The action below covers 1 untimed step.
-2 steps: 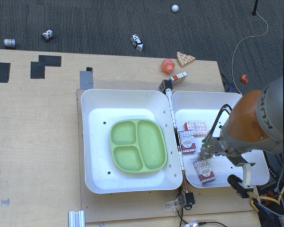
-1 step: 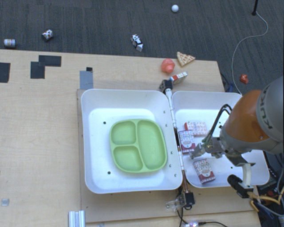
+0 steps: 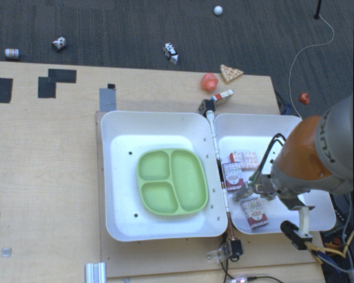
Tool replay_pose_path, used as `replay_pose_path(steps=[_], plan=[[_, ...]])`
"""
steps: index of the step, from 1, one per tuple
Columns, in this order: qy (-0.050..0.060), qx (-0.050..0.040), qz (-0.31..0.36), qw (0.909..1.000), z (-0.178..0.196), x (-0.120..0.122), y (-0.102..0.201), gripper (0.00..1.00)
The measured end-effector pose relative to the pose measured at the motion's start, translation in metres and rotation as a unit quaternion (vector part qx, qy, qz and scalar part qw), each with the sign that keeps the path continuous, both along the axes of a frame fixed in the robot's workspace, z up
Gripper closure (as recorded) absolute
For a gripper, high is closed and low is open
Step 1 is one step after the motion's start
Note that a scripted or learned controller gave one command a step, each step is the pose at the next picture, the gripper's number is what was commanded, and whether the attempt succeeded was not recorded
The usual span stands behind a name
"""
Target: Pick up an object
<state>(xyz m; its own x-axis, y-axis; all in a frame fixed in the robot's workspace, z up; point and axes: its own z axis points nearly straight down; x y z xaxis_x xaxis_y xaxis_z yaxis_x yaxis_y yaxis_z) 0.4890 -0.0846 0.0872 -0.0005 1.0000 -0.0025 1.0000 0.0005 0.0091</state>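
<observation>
A pale wooden bench (image 3: pixel 50 166) on dark carpet (image 3: pixel 138 27) bears two white bins. In the right bin (image 3: pixel 321 218), the pincer (image 3: pixel 247 190) hovers among red-and-white packets (image 3: pixel 255 213), their print unreadable: one just below, others just above. Whether it grips anything, I cannot tell. To its left, a green divided plate (image 3: pixel 172 182) lies in the left bin (image 3: pixel 119 166).

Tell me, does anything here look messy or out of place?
Yes. Small things lie scattered outside the bins: a red ball and a pizza-slice toy on the bench's far edge, and more bits on the dark carpet beyond, such as a white ball. The green divided plate sits tidily in the left bin.
</observation>
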Motion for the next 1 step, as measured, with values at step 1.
replay_pose_path(steps=[1], plan=[[-0.003, -0.0001, 0.001, 1.0000, 0.0113, 0.0023, 0.0005, 1.00]])
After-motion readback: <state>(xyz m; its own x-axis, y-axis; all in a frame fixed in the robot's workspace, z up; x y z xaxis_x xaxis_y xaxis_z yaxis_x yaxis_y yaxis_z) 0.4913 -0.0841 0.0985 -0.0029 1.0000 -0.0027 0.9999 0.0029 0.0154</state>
